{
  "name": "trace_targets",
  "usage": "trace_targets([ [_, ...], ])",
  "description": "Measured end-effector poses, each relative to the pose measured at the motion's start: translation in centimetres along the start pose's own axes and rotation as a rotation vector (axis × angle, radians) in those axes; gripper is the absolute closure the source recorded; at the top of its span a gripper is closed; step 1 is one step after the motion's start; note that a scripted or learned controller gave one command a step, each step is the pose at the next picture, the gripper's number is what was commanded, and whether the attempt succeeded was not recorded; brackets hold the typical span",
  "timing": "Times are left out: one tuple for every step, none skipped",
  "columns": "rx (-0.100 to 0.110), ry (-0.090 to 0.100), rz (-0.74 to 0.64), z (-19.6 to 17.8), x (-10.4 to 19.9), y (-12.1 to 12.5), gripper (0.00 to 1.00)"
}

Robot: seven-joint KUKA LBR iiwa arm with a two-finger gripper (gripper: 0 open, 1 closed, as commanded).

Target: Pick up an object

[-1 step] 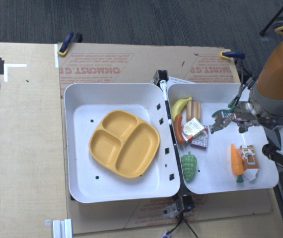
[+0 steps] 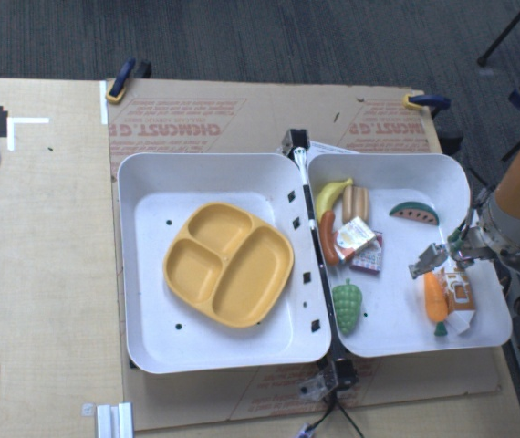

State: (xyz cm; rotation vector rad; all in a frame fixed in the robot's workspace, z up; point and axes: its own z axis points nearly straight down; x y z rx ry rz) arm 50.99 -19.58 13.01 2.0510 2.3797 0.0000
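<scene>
Nothing is yet being lifted. The grey metal jaws (image 2: 431, 261) are being held low in the right white plastic bin (image 2: 397, 327); their opening cannot be told. An orange toy carrot (image 2: 435, 299) is lying just beneath them, unlifted.

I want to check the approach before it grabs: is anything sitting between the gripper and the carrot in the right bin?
Nothing visible does. The gripper hangs right beside the top of the carrot near the right bin's right side. The watermelon slice lies apart, farther back.
</scene>
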Motion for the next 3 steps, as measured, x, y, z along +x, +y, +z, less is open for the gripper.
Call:
trace_targets([
  [-0.033,-0.028,-0.166,2.6,-0.7,-1.5,0.00],
  [-0.044,-0.041,-0.161,1.3,-1.1,-1.2,1.00],
  [-0.002,-0.002,0.205,-11.9,6.3,1.7,1.00],
])
